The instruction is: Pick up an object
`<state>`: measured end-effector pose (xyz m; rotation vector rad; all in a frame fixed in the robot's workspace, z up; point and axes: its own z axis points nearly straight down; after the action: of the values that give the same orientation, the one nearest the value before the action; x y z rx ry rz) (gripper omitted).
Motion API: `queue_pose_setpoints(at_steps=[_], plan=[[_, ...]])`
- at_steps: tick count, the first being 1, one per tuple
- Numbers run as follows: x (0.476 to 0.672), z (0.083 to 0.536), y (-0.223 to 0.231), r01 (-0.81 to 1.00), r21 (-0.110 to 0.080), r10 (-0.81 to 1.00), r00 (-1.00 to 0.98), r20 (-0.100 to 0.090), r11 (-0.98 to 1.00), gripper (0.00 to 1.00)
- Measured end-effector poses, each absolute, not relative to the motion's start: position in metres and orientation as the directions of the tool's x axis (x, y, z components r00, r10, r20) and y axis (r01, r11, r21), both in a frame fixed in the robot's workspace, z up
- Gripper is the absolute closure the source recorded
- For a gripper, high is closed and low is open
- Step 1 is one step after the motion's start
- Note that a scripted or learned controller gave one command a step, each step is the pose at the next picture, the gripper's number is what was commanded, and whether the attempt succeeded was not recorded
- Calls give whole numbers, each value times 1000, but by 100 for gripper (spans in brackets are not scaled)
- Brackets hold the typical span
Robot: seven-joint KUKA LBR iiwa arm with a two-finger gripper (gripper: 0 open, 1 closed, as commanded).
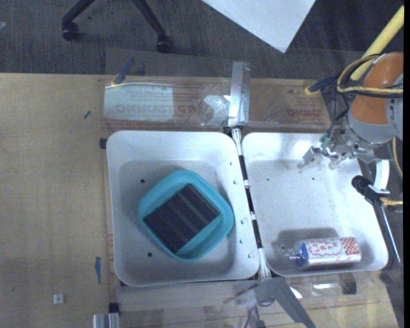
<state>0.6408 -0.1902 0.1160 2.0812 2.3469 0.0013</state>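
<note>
A white tube (pixel 325 250) with a red pattern and a blue cap lies on its side along the near wall of the right bin (pixel 282 192). A teal square dish (pixel 221 221) with a dark ribbed block (pixel 179 218) on it sits in the left bin (pixel 128 166). My gripper (pixel 318 159) hangs over the far right part of the right bin, well away from the tube. Its fingers are spread open and hold nothing.
A metal bracket (pixel 239 93) stands upright behind the seam between the two bins. Flat packaging (pixel 139 102) lies on the bench behind the left bin. A white sheet (pixel 262 18) lies on the floor at the back.
</note>
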Motion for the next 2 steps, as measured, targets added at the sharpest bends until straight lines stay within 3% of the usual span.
queue_pose_setpoints(at_steps=[1, 2], plan=[[573, 201, -201, 975, 1, 975, -224, -1, 224, 0], [501, 218, -197, 978, 0, 978, -209, -1, 209, 0]])
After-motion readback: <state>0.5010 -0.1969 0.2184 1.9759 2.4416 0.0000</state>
